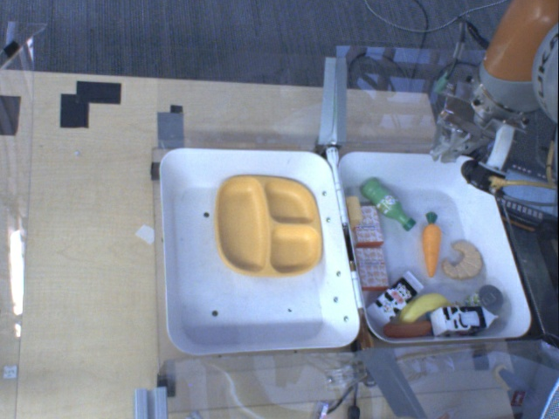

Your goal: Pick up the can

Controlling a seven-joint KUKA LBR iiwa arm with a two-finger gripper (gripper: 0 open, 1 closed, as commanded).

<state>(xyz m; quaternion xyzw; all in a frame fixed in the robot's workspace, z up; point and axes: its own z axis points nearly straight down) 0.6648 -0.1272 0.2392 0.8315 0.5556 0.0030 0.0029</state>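
Up at the top right, the grey metal two-finger gripper (450,138) hangs over the far rim of the right shallow white bin (502,234); it is too blurry to tell how it is set, and nothing can be seen in its grip; above it is the arm's orange band (515,24). In that bin, a green plastic bottle (387,203) lies tilted near the gripper; an orange toy carrot (431,243) stands beside a tan croissant (462,259); the small round grey can (490,298) sits well apart from the gripper, in the near right corner, just beside a black and white carton (461,319); a yellow banana (423,306) lies over a red sausage (407,329); red and white boxes (370,247) line the left wall. The left shallow white bin (183,260) holds a yellow plastic tray with three sections (266,225).
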